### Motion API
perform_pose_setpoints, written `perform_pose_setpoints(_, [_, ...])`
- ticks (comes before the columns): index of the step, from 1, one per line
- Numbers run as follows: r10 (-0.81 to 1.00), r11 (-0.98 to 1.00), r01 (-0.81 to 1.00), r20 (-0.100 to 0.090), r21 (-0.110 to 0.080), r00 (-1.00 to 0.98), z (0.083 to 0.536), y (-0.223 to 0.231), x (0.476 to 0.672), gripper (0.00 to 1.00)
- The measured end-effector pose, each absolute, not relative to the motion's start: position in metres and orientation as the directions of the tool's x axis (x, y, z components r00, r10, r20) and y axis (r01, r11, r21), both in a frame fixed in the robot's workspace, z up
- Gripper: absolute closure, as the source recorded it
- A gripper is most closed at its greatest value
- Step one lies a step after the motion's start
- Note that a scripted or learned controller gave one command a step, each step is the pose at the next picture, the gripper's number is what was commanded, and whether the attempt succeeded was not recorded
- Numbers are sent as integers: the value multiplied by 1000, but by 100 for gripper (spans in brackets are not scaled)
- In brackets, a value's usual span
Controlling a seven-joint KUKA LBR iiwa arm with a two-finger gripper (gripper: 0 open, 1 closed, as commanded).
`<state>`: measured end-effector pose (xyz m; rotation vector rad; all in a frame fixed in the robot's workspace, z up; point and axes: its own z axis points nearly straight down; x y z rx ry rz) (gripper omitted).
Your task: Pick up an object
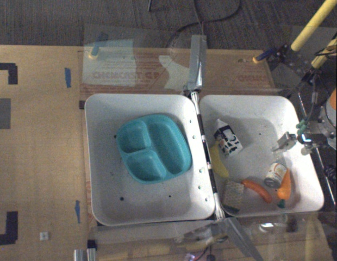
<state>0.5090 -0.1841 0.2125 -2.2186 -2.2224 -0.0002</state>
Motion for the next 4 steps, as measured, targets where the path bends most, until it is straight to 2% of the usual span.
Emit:
perform_pose_setpoints(1, [1000, -7, 1000, -1, 3, 7, 91, -194, 501, 0])
perform_pose_setpoints(2, [987, 158, 987, -2, 3, -158, 141, -196, 499, 0])
perform_pose_setpoints(3, [984, 180, 984, -6, 9, -180, 88, -161, 491, 0])
perform_pose_setpoints(4, [958, 287, 958, -7, 10, -287, 88, -162, 483, 0])
